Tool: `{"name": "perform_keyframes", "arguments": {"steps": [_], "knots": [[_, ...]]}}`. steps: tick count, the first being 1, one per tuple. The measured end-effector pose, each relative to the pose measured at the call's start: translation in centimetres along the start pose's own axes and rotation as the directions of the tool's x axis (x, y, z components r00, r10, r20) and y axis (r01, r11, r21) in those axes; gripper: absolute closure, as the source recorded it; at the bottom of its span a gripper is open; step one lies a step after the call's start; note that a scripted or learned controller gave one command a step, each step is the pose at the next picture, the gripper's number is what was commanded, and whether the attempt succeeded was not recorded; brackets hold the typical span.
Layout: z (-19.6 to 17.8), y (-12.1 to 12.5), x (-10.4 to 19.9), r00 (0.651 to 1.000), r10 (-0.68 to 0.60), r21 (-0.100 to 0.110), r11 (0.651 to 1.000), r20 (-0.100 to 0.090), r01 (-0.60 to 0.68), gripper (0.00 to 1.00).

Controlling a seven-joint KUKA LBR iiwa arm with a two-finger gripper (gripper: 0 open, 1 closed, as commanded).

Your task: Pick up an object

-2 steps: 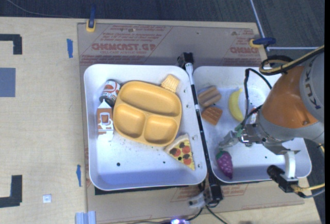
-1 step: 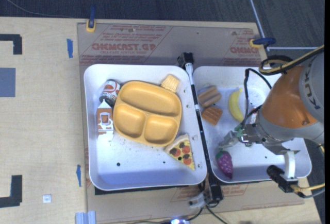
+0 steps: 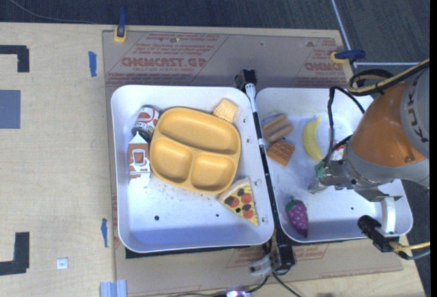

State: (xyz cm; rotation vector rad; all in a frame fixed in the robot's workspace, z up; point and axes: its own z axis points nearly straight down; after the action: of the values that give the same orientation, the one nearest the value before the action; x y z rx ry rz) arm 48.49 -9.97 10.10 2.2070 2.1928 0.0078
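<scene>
Camera view: the gripper [image 3: 321, 178] hangs low in the right bin [image 3: 341, 220], near the banana [image 3: 312, 137] and above the grapes [image 3: 298, 215]. Whether it is wide or narrow, I cannot tell. Nothing looks lifted, so the pick seems not yet done.

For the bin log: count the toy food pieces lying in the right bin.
4: hot dog and waffle near the bin's left wall, banana mid-bin, grapes at the front. The arm may hide more.
</scene>
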Motion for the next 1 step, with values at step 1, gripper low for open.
{"name": "perform_keyframes", "arguments": {"steps": [1], "knots": [[-8.54, -0.31, 8.21, 1.0, -0.008, 0.023, 1.0, -0.019, 0.008, 1.0]]}}
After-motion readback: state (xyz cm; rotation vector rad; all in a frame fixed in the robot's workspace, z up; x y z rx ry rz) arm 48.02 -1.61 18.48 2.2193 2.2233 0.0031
